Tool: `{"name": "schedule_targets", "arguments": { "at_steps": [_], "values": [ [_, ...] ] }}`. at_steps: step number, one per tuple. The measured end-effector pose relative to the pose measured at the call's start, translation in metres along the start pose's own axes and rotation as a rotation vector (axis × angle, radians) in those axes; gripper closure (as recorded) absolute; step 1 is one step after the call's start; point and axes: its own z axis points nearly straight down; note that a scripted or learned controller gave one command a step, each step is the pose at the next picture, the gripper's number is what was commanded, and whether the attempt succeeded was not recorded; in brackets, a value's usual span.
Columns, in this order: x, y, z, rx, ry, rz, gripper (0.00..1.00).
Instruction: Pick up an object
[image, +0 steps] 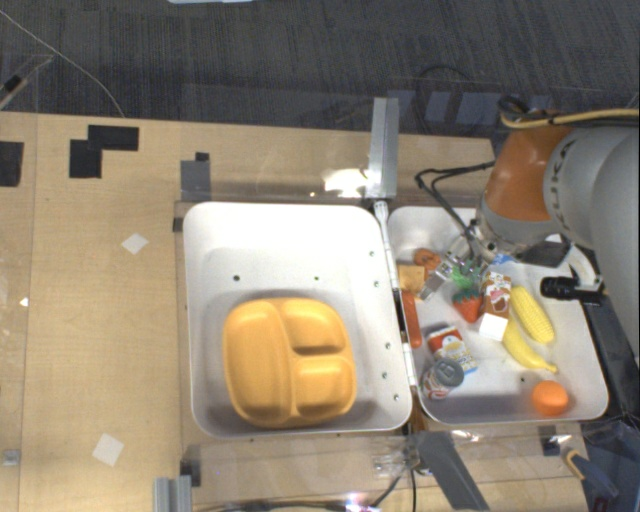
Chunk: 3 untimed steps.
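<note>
Now the tool (455, 268) hangs over the right bin (598, 395), fingers' state unclear, beside upright, slightly tilted corn (531, 311).

Tool (452, 272) low, arm from right

This is a robotics lab or test cell, not a home. A pale wooden tabletop (90, 330) carries two shallow white bins (290, 230) held in place by grey metal brackets (384, 150), with black tape marks (100, 148) stuck on its surface. A grey industrial arm with an orange band (520, 180) reaches in, black cables (440, 185) trailing near it. Dark carpet (250, 50) lies beyond the tabletop. The bins hold toy food such as a plastic corn cob (532, 312) and an orange (549, 397), plus a yellow divided tray (288, 358).
</note>
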Motion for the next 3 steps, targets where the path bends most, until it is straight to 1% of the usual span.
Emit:
{"name": "schedule_targets", "arguments": {
  "at_steps": [3],
  "values": [
    [0.0, 0.0, 0.0, 0.0, 0.0, 0.0, 0.0]
  ]
}}
